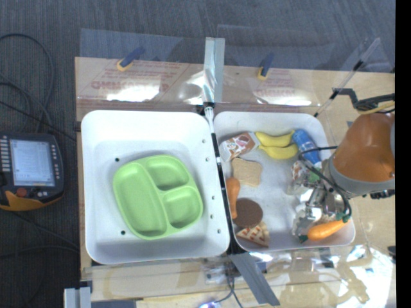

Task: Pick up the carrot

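Carrot (326, 228) lies against right bin's (282, 117) front-right rim beside gripper (313, 212).

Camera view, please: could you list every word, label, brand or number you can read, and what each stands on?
None can be read.
Cardboard sheet behind the bins: reddish print, too blurred.
Snack packet in the right bin: printing too small.
Blue bottle: label too small.
Handheld pendant at left: screen text unreadable.

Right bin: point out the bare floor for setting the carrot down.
In the right bin, bare floor runs between the bread slice and the end effector. The bin's left edge and back are crowded with food. The carrot lies at the near right corner.
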